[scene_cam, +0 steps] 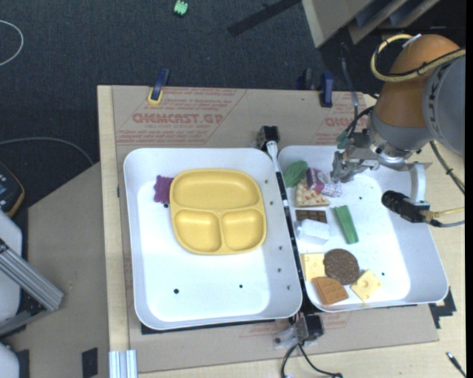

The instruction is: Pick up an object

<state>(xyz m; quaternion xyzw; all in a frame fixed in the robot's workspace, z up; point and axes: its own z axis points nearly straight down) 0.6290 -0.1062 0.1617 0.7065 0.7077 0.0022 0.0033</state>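
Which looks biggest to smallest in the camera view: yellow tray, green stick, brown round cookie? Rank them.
1. yellow tray, by far the largest.
2. brown round cookie.
3. green stick; longer but thinner than the cookie, so this pair is close.

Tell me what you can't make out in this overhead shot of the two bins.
- Purple object, left bin: mostly hidden under the yellow three-compartment plastic tray; identity unclear.
- End effector: blurred against the small pink-and-white item below; contact unclear.
- White crumpled piece, right bin: blends into the white floor; its outline is unclear.
- Small green thing on the dark floor: too small to identify.
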